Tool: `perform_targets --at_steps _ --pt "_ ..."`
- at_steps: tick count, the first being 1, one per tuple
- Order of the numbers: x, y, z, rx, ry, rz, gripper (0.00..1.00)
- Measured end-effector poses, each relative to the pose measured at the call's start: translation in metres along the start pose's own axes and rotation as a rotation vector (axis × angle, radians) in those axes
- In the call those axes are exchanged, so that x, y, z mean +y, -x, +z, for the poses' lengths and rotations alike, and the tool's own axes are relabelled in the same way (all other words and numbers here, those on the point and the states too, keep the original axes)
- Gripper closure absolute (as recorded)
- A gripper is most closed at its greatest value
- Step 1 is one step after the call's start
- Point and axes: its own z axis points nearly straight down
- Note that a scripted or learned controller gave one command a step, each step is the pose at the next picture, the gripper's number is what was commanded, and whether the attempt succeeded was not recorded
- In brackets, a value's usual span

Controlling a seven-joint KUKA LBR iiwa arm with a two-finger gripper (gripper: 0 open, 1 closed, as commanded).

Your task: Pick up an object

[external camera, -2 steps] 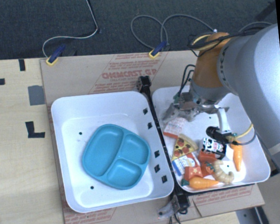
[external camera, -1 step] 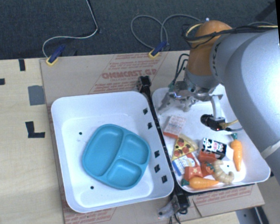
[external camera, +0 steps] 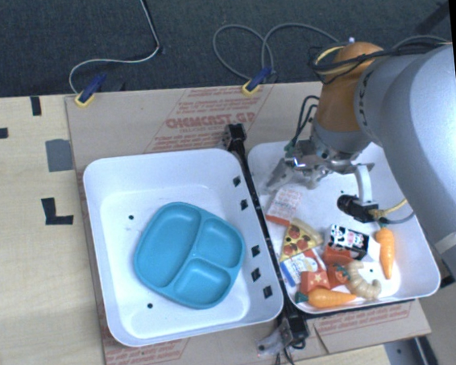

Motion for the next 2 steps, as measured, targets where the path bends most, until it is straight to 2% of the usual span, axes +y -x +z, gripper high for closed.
perform_targets --at_steps 1,2 --pt "0.019 -0.014 0.001 -0.001 -0.003 -0.001 0.0" --pt "-0.024 -0.014 0.0 0.0 0.0 0.0 0.0"
